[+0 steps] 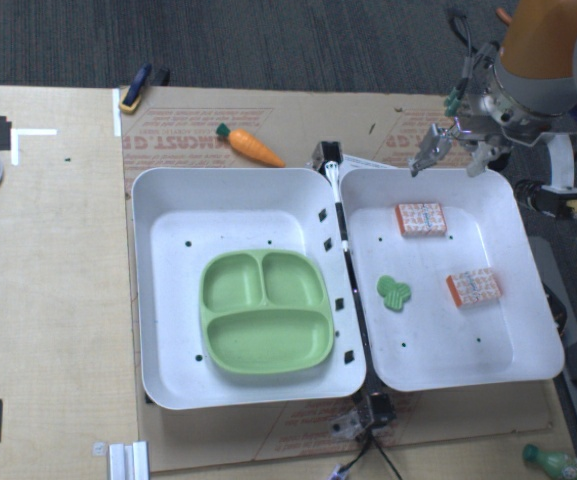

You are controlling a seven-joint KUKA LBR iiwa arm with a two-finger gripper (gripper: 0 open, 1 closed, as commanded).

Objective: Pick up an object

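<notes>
1. The left bin [158,268] holds a green divided plate [266,311]; a toy carrot [251,146] lies on the tabletop [48,298] behind it.
2. The right bin [513,348] holds two orange-edged printed boxes [421,219] [473,287] and a small green piece [395,294] — all well apart.
3. The tool [453,151] hangs above the right bin's far rim — fingers spread, gripping nothing.

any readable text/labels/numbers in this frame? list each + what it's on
Cardboard sheet under the bins: red print, upside down and cut off, not readable for certain.
Cardboard sheet, front edge near: more red print, too faint to read.
Upper patterned box in the right bin: printed pattern, too small to read.
Lower patterned box: same, blurred.
Green divided plate, carrot, green toy: no text seen.
</notes>
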